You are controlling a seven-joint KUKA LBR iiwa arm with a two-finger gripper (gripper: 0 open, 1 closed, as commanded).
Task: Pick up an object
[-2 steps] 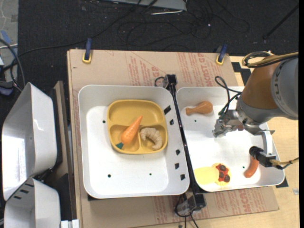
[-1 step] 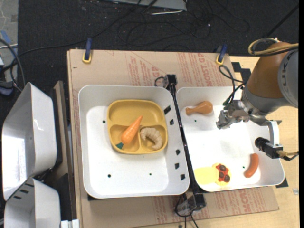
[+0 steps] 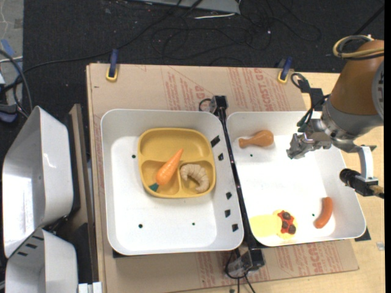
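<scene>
While my claw (image 3: pixel 297 149) hangs upper right of frame — grip state unclear — tan plastic drumstick (image 3: pixel 257 140) lies just left, apart.

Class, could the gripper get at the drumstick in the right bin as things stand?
Probably yes. The gripper hangs over the right bin, just right of the drumstick, and nothing lies between them.

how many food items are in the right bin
3: a drumstick near the top left, a pizza slice at the bottom edge, a sausage at the lower right.
</scene>
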